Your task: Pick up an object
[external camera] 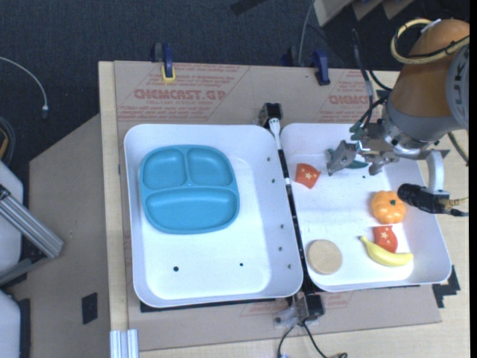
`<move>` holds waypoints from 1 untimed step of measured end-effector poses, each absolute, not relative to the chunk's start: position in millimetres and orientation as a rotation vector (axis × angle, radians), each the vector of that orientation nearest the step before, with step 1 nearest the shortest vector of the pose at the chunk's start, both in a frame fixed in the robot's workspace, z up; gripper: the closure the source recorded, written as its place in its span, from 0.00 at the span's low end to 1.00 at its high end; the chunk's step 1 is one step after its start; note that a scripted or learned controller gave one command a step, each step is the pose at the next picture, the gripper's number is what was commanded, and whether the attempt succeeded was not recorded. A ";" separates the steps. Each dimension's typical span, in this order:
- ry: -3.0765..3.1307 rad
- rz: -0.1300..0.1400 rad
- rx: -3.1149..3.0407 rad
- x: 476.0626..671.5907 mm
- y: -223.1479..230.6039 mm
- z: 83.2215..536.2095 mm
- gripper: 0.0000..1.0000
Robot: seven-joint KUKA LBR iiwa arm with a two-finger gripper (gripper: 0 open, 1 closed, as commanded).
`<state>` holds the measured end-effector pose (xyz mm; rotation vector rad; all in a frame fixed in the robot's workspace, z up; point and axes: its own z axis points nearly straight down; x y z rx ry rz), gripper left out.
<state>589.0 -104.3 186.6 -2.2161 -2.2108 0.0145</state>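
The likeliest object for the pick was a small red-orange piece (307, 174) that lay in the right bin (425, 263), close to its left wall and the divider between the two bins. The gripper (341, 159) hovered just to the right of it and slightly farther back, apart from it and carrying nothing; whether it was released or clenched could not be told from this slant. The step in hand looked like the approach, with the grasp not yet made. The next move, as a judgement, called for a short shift toward the piece and a descent centred over it, with care that the wall beside it left little room on that side. Elsewhere in the same bin sat an orange pumpkin-like toy (388, 206), a red piece (385, 237) touching a banana (386, 253), and a tan disc (325, 256) near the front rim, all well apart from the target, so the floor around it was open toward the right and front. The left bin (216, 286) held a blue divided plate (191, 188).
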 end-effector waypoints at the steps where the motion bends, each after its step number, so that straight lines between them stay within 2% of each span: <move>1: -2.221 0.000 -2.221 591.8 -104.0 195.3 0.00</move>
